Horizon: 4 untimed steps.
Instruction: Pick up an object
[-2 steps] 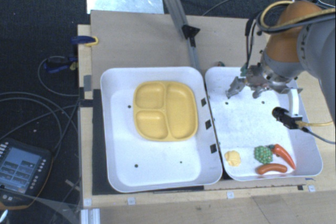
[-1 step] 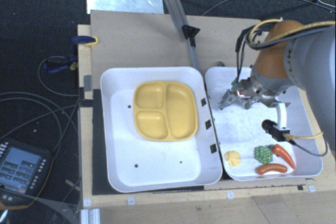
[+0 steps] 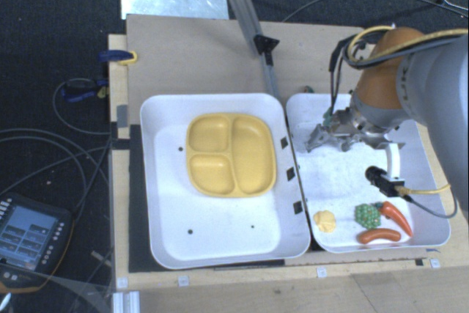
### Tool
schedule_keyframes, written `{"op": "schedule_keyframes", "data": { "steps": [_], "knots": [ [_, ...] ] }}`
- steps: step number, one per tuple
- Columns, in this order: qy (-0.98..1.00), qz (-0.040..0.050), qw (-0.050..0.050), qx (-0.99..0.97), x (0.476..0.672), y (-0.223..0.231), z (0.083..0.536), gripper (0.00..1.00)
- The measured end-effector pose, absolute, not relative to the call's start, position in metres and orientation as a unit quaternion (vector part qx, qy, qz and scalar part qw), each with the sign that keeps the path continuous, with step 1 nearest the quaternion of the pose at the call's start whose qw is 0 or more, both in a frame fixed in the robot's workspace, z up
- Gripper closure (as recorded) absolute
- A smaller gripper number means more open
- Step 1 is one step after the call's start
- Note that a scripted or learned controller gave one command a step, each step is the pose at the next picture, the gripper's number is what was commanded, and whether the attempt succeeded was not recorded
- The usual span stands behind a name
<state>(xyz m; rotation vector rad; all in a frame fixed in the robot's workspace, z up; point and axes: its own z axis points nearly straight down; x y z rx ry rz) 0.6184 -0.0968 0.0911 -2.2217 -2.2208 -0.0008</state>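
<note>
We see the arm (image 3: 432, 77) reaching over the right bin (image 3: 440, 231), its gripper (image 3: 331, 138) hovering near the bin's upper left. A yellow lump (image 3: 325, 221), broccoli (image 3: 367, 215), carrot (image 3: 396, 218) and sausage (image 3: 379, 236) lie below. A yellow divided plate (image 3: 231, 155) sits in the left bin (image 3: 220, 238).

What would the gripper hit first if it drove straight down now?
Probably bare floor of the right bin. The gripper sits over its upper left part, well clear of the toys near the front edge, though depth is hard to judge.
</note>
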Motion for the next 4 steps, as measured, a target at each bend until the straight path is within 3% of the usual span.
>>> {"op": "schedule_keyframes", "data": {
  "steps": [1,4],
  "knots": [
    [-0.707,-0.0018,-0.001,-0.707,0.619,-0.096,0.102,1.0],
    [-0.71,-0.0026,-0.003,-0.705,0.619,-0.085,0.281,1.0]
  ]
}}
